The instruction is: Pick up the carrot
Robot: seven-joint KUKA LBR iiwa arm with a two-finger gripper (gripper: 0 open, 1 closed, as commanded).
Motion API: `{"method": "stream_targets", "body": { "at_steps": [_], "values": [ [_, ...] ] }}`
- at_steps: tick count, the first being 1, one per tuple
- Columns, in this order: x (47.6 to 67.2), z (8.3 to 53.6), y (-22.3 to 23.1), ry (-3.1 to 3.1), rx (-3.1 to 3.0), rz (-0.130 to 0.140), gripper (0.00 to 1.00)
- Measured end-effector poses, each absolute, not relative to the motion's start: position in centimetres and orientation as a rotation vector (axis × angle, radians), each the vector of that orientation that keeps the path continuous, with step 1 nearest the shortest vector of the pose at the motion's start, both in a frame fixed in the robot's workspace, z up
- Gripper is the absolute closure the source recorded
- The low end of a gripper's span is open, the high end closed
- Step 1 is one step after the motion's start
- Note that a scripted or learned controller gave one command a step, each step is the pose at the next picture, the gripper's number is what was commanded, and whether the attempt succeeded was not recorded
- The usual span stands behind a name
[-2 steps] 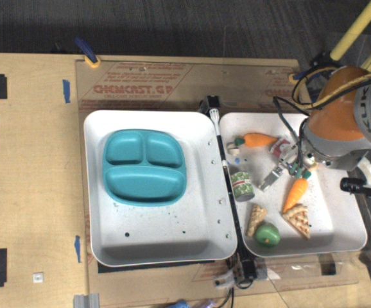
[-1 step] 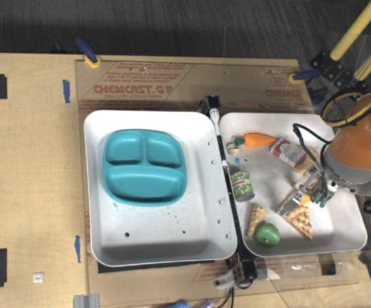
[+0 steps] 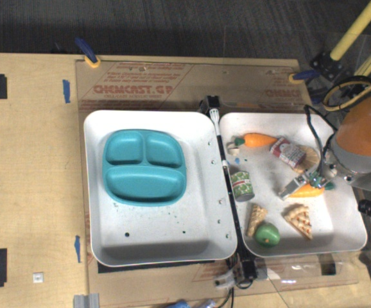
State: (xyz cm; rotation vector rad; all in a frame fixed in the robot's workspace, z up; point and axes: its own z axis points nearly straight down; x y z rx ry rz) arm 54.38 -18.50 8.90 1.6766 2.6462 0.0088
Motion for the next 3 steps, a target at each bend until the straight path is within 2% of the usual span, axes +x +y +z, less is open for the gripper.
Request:
{"method": "stream_targets", "body": {
  "at_steps": [1,2,3],
  "values": [
    [56.2,8.9,-20.9,2.420,1.997,0.015,0.00],
    [53.7,8.9,-19.7,2.328,2.093,0.007,0.00],
    [53.9,10.1,-19.7,2.329,2.086,0.011,1.00]
  ]
}}
